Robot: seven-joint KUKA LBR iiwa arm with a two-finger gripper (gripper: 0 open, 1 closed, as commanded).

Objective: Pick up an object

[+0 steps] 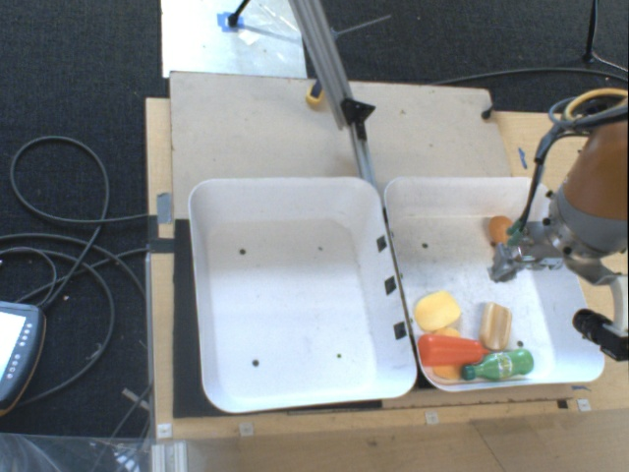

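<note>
- We see 2 white bins side by side on the counter [256,126]; we take the right bin [442,214] as our landmark, since all the loose objects lie in it.
- The left bin [285,293] sits touching the right bin's left wall.
- The pincer [507,265] hangs over the right bin's upper right part, reaching in from the bin's right side on the grey arm [595,195].
- At this slant and size we cannot tell whether the pincer is spread or clenched, and nothing is visibly held in it.
- A small orange ball [500,228] lies just above the pincer, near the right bin's back wall; we judge it the likeliest target because it is closest and stands apart from the rest.
- The other things are crowded against the right bin's near wall: a yellow piece [437,312], a tan bread-like piece [495,325], an orange carrot-like piece [450,350] and a green bottle [501,365] lying on its side.
- That cluster probably gathered there because the bin slopes or things slid; touching neighbours would make a clean grip harder.
- We judge the pick not yet done.
</note>
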